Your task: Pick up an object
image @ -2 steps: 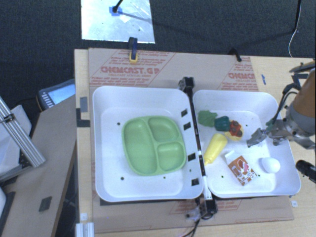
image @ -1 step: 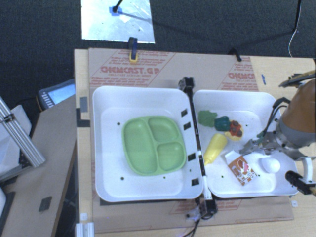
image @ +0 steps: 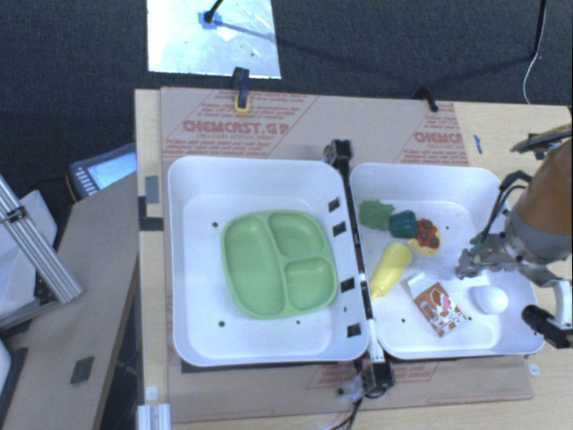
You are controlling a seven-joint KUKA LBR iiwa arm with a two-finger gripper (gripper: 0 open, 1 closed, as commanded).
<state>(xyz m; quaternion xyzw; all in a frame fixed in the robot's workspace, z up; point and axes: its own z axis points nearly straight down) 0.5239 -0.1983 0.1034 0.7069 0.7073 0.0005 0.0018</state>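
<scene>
We see the end effector (image: 474, 262) low in the right bin (image: 483, 184) (grip state unclear), white egg (image: 489, 300) just below, snack packet (image: 438, 307) left.

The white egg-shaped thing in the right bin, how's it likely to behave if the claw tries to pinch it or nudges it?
The white egg-shaped thing looks smooth and rounded, so it may slip out of a pinch. It has no flat side showing, so a nudge would probably roll it, perhaps toward the small printed packet beside it. It looks light for its size.
</scene>
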